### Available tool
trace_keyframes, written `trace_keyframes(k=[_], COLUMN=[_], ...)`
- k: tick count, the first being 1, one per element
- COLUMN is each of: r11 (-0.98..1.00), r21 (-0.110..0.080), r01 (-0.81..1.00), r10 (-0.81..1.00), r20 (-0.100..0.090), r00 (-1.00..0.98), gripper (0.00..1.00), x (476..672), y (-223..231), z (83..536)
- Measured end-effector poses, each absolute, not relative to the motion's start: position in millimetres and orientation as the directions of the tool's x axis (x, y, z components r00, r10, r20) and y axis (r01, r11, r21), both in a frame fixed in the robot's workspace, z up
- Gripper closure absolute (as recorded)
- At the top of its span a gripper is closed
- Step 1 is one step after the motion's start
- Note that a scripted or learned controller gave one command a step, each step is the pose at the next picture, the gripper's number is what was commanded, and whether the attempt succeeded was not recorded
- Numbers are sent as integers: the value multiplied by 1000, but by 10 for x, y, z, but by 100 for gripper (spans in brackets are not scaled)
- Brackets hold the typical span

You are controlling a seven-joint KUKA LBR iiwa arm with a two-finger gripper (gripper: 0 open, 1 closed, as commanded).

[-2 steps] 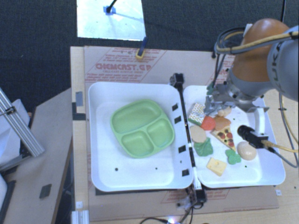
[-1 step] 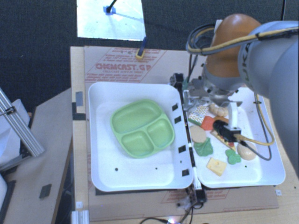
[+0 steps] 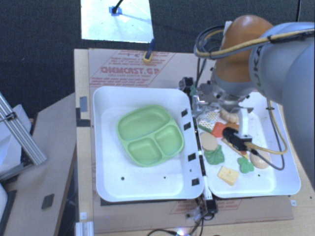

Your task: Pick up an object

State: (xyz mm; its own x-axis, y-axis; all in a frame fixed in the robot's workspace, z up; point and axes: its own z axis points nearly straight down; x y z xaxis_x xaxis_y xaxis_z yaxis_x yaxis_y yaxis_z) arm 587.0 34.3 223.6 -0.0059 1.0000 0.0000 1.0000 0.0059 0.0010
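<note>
The arm (image 3: 275, 58) hangs over the upper part of the right bin (image 3: 278, 181). The left bin (image 3: 106, 181) holds a green plate (image 3: 150, 134). The gripper (image 3: 205, 103) sits by the divider, and I cannot tell whether it is apart or together. Just below it in frame lie an orange piece (image 3: 219, 129), then a tan disc (image 3: 208, 141), with the cheese (image 3: 228, 175) farthest.

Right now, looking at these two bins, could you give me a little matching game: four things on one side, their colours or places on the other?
Things:
1 divided plate
2 wedge
3 round disc
4 leafy piece

Descriptions:
A tan
B pale green, in the left bin
C yellow
D darker green, in the right bin

Pairs: 1-B, 2-C, 3-A, 4-D.
</note>
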Motion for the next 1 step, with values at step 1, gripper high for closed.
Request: trace_keyframes(k=[1], r11=[6], r21=[2], r01=[1000], r10=[1000], r20=[-1], r00=[-6], gripper=[100], x=[5961], y=[332], z=[2142])
